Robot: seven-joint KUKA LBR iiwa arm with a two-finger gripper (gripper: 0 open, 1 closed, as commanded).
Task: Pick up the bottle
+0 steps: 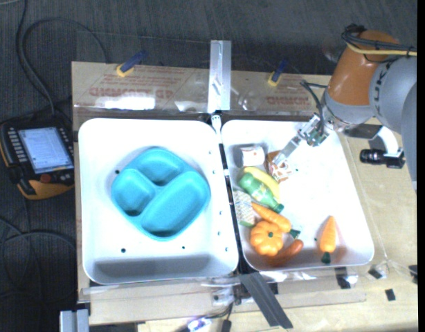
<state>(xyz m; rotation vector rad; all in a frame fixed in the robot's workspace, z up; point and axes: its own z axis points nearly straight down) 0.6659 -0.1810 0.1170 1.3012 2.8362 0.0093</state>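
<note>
The bottle [261,191] is green and lies on its side in the right bin [351,185], left of centre, among other toy foods. A yellow banana [259,176] rests against its upper side. My gripper [284,159] reaches in from the upper right and hangs low over the back of the bin, right by a small brown and white item [277,168]. It is up and to the right of the bottle, a short gap away, and nothing can be made out in its grasp.
A carrot [271,218] and an orange pumpkin [268,238] lie just in front of the bottle. An orange pepper [327,235] sits at the front right, a small white box [251,153] at the back. The left bin [95,185] holds a blue sectioned tray [160,191].
</note>
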